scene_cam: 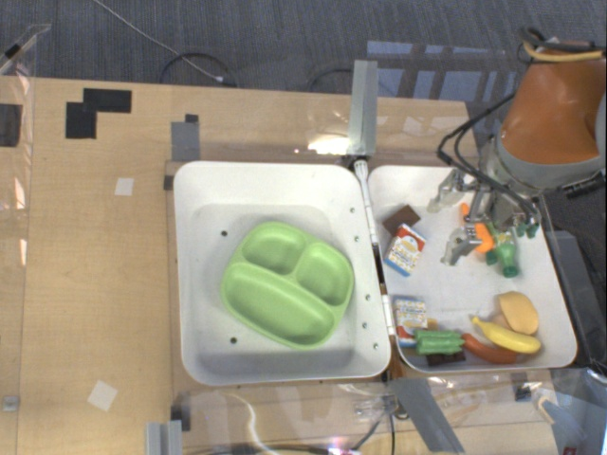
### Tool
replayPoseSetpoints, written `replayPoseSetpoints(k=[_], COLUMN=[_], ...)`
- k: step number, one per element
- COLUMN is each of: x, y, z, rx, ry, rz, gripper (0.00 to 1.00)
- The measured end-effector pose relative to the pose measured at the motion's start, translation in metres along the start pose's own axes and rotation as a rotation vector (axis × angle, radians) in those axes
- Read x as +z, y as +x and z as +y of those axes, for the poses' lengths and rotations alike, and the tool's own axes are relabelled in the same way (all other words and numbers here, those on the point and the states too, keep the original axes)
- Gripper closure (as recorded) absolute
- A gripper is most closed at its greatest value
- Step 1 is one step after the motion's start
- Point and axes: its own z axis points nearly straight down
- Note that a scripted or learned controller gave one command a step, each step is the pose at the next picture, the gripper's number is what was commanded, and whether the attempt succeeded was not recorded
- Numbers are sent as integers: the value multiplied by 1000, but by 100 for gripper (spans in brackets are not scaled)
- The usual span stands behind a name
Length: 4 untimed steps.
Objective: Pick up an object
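A: Over the right bin [560,282], upper right quarter, the claw [477,227] hangs low. Finger state: I cannot tell; the metal parts blur together.

B: Anything between them?

A: Nothing visible, so I log no hold. Nearest item is the orange piece [482,237], touching or just under the claw, with the green bottle [507,257] just beside it on the far-right side.

B: Axis of the bottle?

A: Roughly upright in the picture, tilted a little, neck toward the arm [555,102].

B: Other candidates?

A: Small carton [405,251] and brown block [399,217] lie to the left, near the wall between the bins. Potato [518,312], banana [505,337] and a green and red cluster [446,341] sit along the near rim.

B: Room?

A: Bare floor lies between claw and carton; the near edge is crowded. Left bin [190,282] carries a green divided plate [287,282], well apart. My judgement: the orange piece is the shortest reach, mostly straight down.
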Motion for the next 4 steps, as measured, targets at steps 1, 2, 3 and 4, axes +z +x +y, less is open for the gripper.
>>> replayPoseSetpoints(k=[1, 2, 3, 4], x=[40, 120, 106, -3], y=[-46, -59, -62, -85], z=[-51, -95, -93, -64], rx=[-33, -37, -42, 87], ry=[1, 3, 5, 2], rz=[2, -7, -17, -15], gripper=[0, 0, 100, 100])
